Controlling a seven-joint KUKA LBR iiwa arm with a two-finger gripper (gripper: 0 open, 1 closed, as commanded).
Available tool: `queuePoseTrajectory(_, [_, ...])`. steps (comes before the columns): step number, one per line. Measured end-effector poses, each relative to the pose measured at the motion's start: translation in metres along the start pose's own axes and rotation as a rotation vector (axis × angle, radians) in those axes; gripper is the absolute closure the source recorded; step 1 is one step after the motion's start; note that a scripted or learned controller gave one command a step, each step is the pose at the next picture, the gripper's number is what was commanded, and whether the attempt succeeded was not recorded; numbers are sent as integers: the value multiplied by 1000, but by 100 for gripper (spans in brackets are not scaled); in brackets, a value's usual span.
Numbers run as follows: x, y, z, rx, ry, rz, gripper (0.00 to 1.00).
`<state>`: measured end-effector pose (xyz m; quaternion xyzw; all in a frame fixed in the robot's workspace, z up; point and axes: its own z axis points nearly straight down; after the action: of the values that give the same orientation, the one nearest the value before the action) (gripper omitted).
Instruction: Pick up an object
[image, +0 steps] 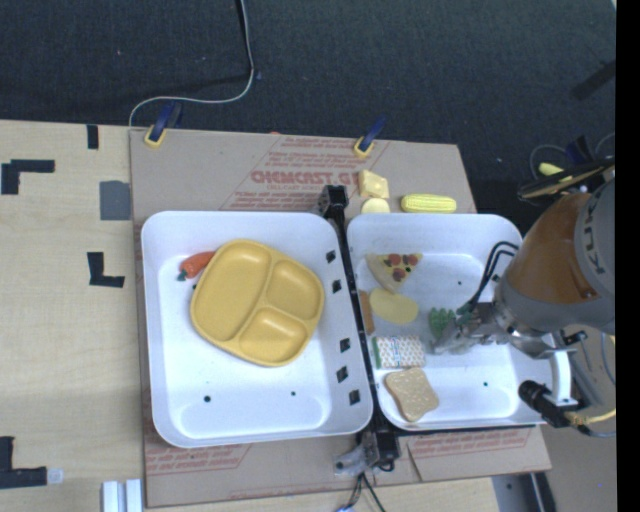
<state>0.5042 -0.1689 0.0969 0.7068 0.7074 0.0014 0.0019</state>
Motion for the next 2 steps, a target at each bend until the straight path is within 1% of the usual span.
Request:
queuePoseTrajectory(1, [0,0,1,1,0,0,0])
queuePoseTrajectory(2, [61,101,12,-1,0,-9,0])
